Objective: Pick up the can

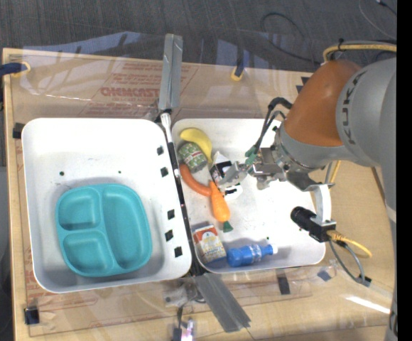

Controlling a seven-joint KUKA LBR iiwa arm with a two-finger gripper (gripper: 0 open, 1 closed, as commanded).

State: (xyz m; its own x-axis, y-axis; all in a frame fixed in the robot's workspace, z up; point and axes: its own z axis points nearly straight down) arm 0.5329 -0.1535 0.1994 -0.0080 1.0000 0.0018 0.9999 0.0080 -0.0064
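Although several things crowd the right bin (302,256), the can (193,155) is easy to place: it lies on its side at the far left corner of that bin, its green label up, touching the yellow banana (200,141) that curls just behind it and close against the divider wall. An orange carrot (209,189) runs from just near of the can toward the middle of the bin. A small red-and-white carton (209,244) and a blue bottle (247,253) lie along the near wall, well apart from the can. Over in the left bin (35,137) sits a teal sectioned tray (104,229).

Reaching in from the right, the claw (227,177) hangs over the middle of the right bin, just right of the can and beside the carrot; I cannot tell how wide it stands, since the dark parts blur together.

By my judgement the can is stiff, fairly light or moderately heavy depending on its fill, and smooth enough to roll or slip. Lying flat, it would best be taken across its round body at mid-length, the pads squeezing the curved sides. Crowding from the banana and the bin wall leaves little room on the far and left sides, so a bumped can may roll away.
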